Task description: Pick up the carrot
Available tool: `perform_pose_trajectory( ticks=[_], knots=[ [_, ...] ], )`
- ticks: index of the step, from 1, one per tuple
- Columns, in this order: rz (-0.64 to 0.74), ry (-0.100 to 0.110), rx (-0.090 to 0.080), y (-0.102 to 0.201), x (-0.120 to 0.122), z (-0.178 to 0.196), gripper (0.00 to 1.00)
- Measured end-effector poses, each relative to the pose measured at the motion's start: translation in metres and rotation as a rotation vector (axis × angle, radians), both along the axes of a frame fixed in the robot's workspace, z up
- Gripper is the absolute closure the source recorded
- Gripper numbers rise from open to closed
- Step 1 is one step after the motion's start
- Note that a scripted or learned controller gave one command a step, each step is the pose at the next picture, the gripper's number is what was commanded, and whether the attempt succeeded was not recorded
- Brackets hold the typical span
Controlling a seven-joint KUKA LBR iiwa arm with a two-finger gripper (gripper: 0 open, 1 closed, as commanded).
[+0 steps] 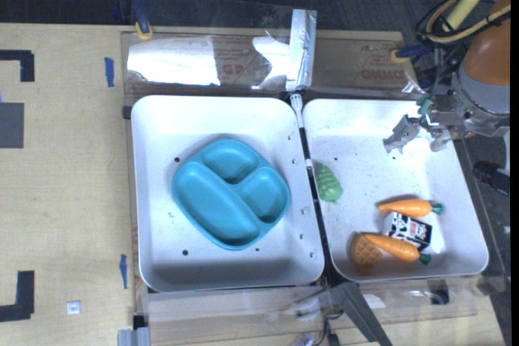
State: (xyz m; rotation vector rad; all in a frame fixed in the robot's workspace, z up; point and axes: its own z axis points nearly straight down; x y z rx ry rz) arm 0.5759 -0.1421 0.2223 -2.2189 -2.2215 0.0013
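The carrot [408, 207] is small and orange with a green tip pointing right. It lies in the right bin [357, 134], towards that bin's near right side. My gripper [418, 135] hangs over the far right part of the same bin, well beyond the carrot and apart from it. It is open, with nothing between its two grey fingers [396, 137].
Just in front of the carrot lie a black-and-white packet [412, 232] and a bigger orange cone-shaped toy [383, 248] with a green tip. A green toy [328, 183] rests near the right bin's left wall. The left bin [154, 134] holds a blue divided plate [231, 192].
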Motion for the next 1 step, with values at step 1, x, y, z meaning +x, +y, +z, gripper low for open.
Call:
perform_pose_trajectory(
  ticks=[1],
  knots=[
    [0.091,-0.006,0.001,0.0906,0.0520,0.0352,0.00]
  ],
)
